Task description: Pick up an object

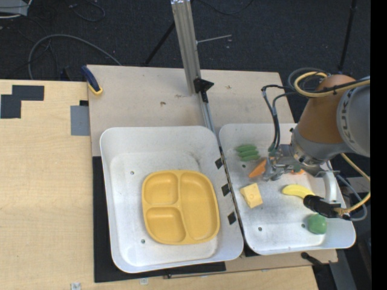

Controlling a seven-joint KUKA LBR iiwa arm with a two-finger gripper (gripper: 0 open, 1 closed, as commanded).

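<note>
Small orange carrot (257, 169) — tapered, slanted; pincer (273, 173) just beside

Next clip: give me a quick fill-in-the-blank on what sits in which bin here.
1. The yellow tray lies in the ____ bin.
2. The tray has ____ compartments.
3. The gripper hangs over the ____ bin.
4. The cheese lies in the same bin as the ____ ball.

Missing words: left; three; right; green
</note>
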